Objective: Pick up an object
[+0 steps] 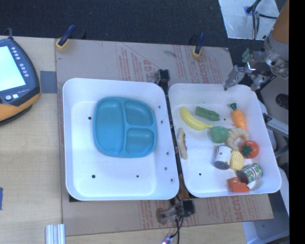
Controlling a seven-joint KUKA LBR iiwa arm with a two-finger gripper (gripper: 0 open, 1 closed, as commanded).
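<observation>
Gripper [242,78]: upper right, above the far rim of the right bin; fingers spread apart, nothing between them.
Arm [279,32]: enters from the right edge, orange band showing above the wrist.
Right bin [193,184]: white, shallow, holding a scatter of toy food.
Carrot [238,118]: nearest the gripper, by the bin's far right wall.
Green pod [207,114]: left of the carrot, just above the banana [192,120].
Green pear [219,134]: centre of the bin, touching a pale ring-shaped piece.
Tomato [249,149]: right side, beside a small can [222,156].
Tan stick [182,143]: along the bin's left wall.
Left bin [76,136]: white, holding a blue divided plate [125,126].
Tablet [10,80]: on the bench [20,177], far left, orange-edged.
</observation>
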